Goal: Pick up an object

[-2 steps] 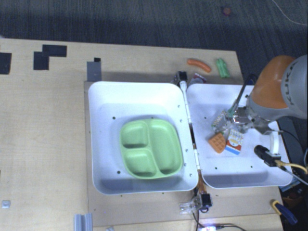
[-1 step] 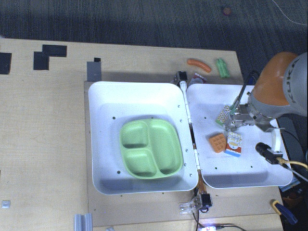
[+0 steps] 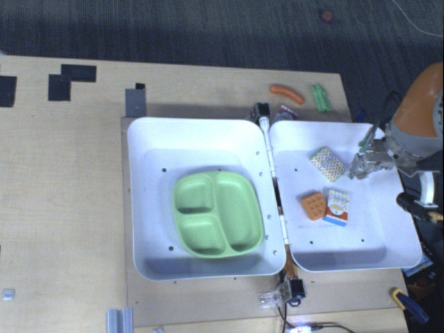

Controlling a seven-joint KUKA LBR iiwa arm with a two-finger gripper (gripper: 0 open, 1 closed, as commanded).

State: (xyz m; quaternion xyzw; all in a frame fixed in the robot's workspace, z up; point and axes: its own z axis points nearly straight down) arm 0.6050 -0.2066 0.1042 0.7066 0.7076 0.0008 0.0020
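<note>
**Camera view: my end effector hovering over the right bin**

I am holding my end effector above the right bin, near its upper right; whether it is clenched or released, I cannot tell. A patterned packet, an orange waffle and a small carton are lying there. A green divided plate is sitting in the left bin.

Just one fixed cam here, mounted above the bench and tilted down at a slant. It takes in both white bins side by side, plus dark floor past the far edge. The arm comes in from the right.
</note>
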